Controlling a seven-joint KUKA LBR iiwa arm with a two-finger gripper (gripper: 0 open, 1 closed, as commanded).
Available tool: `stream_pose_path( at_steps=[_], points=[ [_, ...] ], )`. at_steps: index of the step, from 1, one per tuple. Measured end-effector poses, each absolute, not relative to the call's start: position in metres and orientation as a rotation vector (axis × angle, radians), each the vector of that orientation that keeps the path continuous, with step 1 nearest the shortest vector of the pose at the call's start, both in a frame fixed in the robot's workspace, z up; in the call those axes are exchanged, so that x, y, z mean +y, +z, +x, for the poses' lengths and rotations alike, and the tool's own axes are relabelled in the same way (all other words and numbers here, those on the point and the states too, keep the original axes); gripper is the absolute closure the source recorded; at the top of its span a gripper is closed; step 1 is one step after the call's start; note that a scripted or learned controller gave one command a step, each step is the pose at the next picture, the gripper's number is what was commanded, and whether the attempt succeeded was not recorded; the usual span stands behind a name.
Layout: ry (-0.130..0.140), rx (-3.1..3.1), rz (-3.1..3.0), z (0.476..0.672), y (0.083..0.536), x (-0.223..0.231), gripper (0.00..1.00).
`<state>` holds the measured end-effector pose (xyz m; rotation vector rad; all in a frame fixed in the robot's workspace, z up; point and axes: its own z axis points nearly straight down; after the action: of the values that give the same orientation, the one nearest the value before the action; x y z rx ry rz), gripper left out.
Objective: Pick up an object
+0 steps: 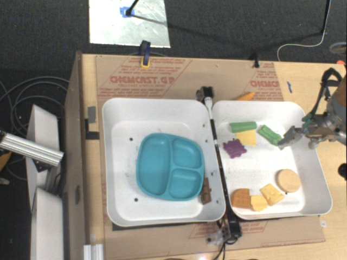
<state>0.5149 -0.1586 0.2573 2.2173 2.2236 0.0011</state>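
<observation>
- The desk (162, 72) is covered by a brown printed cardboard sheet and carries two shallow white bins side by side.
- The left bin (122, 118) holds a teal divided plate (169, 167), lying flat a little right of its middle.
- A small brown piece (206, 191) lies against the left bin's right wall, just beside the plate's lower right corner.
- The right bin (312, 186) holds the small things: a green bar (242, 127) touching a yellow block (248, 138), a purple piece (234, 148) just left of the block, and a second green bar (269, 135) to the right.
- Along the right bin's near side lie a round tan disc (288, 180), yellow pieces (267, 196) and an orange-brown piece (241, 198), close together.
- The gripper (287, 137) reaches in from the right, its dark tip at the second green bar's right end; how far its fingers are apart, or whether they hold anything, I cannot tell.
</observation>
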Motion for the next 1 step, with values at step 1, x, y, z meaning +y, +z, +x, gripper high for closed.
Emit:
stream_pose_path(
  at_steps=[1],
  points=[
    [-0.004, 2.233, 2.217, 0.5664, 0.1371, -0.1508, 0.0]
  ],
)
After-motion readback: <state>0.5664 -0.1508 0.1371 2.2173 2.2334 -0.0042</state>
